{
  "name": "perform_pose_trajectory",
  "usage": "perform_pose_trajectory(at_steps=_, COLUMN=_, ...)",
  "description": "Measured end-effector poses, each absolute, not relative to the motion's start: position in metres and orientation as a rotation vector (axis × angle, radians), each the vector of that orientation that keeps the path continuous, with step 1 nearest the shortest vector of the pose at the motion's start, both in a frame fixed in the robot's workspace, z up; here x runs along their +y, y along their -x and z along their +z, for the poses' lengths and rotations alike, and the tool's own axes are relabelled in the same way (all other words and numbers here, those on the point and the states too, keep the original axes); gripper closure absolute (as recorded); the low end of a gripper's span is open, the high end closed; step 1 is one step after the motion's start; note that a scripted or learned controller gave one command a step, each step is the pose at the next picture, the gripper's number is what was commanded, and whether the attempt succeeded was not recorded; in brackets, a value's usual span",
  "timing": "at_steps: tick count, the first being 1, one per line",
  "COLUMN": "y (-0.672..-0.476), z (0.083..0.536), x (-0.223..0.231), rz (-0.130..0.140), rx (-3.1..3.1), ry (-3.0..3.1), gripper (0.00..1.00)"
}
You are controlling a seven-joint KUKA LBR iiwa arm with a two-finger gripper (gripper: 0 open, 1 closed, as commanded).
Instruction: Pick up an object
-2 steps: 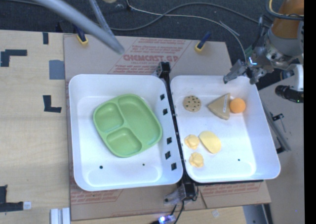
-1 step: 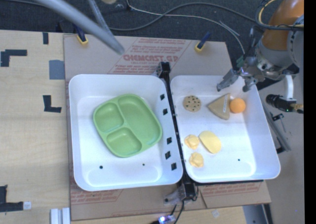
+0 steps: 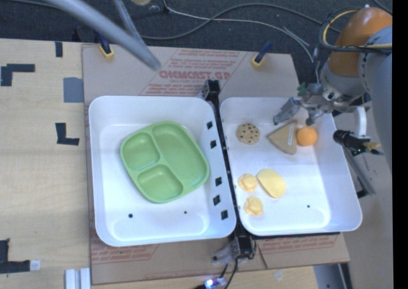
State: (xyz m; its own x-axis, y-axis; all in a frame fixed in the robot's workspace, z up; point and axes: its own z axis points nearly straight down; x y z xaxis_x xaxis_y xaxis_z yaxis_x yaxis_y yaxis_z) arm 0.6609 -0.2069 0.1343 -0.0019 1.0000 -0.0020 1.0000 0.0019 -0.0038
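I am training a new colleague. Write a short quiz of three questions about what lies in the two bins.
1. True or false: the green tray lies in the left bin.
2. Which item lies beside the orange ball? A cookie; B tan wedge; C yellow piece.
3. Fill in: the gripper hangs over the ___ bin.

Key: 1 true; 2 B; 3 right.

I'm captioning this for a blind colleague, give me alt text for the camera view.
A grey arm's gripper hovers over the right bin, near a cookie, a tan wedge and an orange ball. A green tray lies in the left bin.
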Motion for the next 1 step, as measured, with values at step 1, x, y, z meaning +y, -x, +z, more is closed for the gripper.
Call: perform_pose_trajectory(at_steps=1, y=-0.6616, z=0.1470, x=-0.2063, rz=0.005, rx=-2.226, ry=2.219, gripper=1.00)
